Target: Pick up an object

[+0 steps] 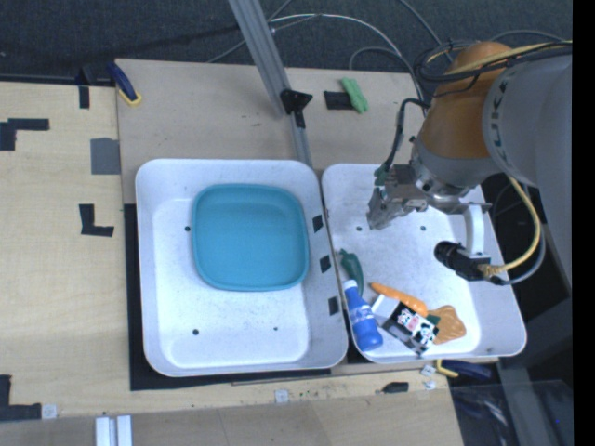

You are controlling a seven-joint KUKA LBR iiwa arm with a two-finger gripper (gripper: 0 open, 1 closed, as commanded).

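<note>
Bins are sitting side by side, left bin (158, 249) carrying a teal plate (249, 236); gripper (383, 210), finger state untellable, is hovering over right bin (502, 328), likely lining up on objects (395, 314) clustering at its near edge

The worktop (214, 110) looks like pale matt wood. Both bins, left (153, 277) and right (493, 328), look like smooth white plastic with a slight sheen. The blue tray (249, 237) is smooth, matt plastic.
</note>
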